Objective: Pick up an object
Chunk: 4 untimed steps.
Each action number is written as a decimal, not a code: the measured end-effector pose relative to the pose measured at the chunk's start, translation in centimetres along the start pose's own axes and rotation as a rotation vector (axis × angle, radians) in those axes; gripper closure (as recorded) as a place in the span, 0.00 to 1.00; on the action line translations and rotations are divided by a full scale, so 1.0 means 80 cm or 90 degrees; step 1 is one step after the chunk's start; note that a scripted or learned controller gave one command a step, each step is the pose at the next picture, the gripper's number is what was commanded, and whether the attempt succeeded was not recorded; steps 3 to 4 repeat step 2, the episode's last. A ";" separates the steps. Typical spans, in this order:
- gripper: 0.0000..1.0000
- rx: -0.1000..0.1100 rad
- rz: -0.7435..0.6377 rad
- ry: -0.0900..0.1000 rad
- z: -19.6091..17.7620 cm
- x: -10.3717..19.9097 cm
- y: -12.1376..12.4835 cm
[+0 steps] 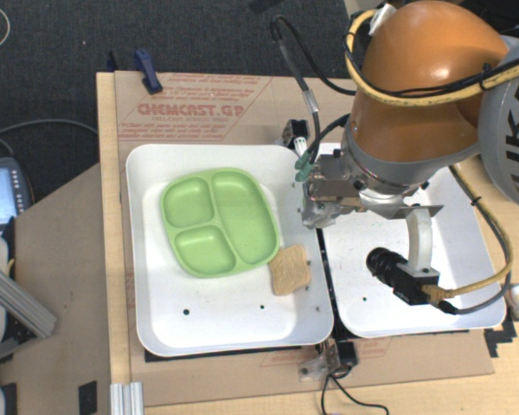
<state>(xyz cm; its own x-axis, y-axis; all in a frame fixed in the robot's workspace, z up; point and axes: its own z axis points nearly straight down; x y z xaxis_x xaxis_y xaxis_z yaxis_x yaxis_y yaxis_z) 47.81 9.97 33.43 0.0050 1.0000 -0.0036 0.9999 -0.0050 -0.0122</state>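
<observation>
Flat in the left bin (pixel 143 258), about midway between its left and right walls and nearer the far edge: a green plate (pixel 221 223) with three compartments, one long along its right side and two smaller on its left. Just beside the plate's near-right corner, touching or almost touching its rim: a small tan square piece (pixel 290 270), like a sponge or a slice of bread, close to the bin's right wall and lying slightly askew. Not held by anything, either of them.

Over the strip where the two bins meet, toward the far edge: the claw (pixel 327 207), a grey metal block under the arm's wrist, beside the tan piece but apart from it. Cannot tell how wide it stands or whether it grips anything, hidden as it is beneath the wrist.

Above the right bin (pixel 467 318): the arm's big orange band (pixel 424 67), with grey casing to its right and cables looping round it. Lower, over the right bin's floor, a black part (pixel 400 277) on a white bracket, with a yellow cable running off toward the right edge.

Under both bins, a table (pixel 190 102) covered with brown printed board; at its far-left corner, a blue clip (pixel 147 69)
</observation>
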 end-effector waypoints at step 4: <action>1.00 -0.002 -0.002 0.001 -0.115 -0.038 -0.001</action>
